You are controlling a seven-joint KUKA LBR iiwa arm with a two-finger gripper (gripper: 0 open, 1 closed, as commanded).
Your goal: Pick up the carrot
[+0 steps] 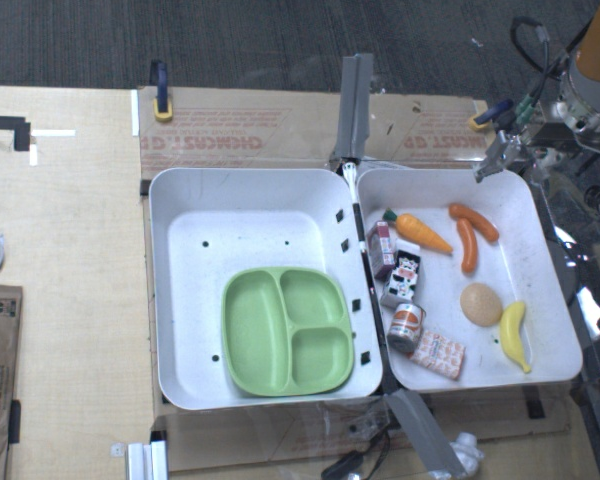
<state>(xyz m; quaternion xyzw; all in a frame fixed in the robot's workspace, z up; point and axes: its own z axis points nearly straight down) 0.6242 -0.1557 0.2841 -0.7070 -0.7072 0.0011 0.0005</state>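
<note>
Carrot (pixel 423 232) lies in right bin (pixel 550 268), upper-left area, long axis running up-left to down-right. Gripper (pixel 500 158) is above the far rim, up-right of it; jaw state probably unreadable here.

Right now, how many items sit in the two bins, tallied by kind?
Toy food: 5 (carrot, two sausages, egg, banana)
Packaged goods: 4 (purple carton, cow-print carton, can, pink box)
Dishes: 1 (green divided plate)
Total: 10
</note>
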